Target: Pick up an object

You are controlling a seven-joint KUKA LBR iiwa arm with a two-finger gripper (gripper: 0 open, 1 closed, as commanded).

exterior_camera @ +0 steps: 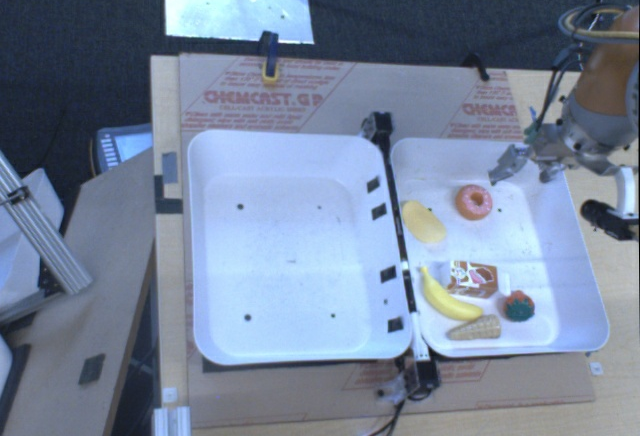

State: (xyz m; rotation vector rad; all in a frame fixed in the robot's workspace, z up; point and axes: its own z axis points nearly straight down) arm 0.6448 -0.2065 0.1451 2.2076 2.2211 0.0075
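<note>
Camera view: nearest, a banana (447,296) lies in the right bin (575,254), its long axis running from upper left to lower right. Farther back sits a pink donut (474,202). Beyond, the pincer (527,164) hangs with fingers spread, holding nothing. Cardboard covers the table (330,94).

The arm (600,94) hangs over the right bin (570,254), above the doughnut (473,202), banana (446,296) and lemon (423,222).

Single fixed camera mounted above bench (170,224), angled downward at slant. Both white bins framed: left bin (215,254) at centre, right bin (570,254) toward right side. Far bench edge placed near top, near edge at bottom. Moderate distance maintained; whole bins covered. Arm (605,84) seen entering from right edge, upper part cropped.
</note>
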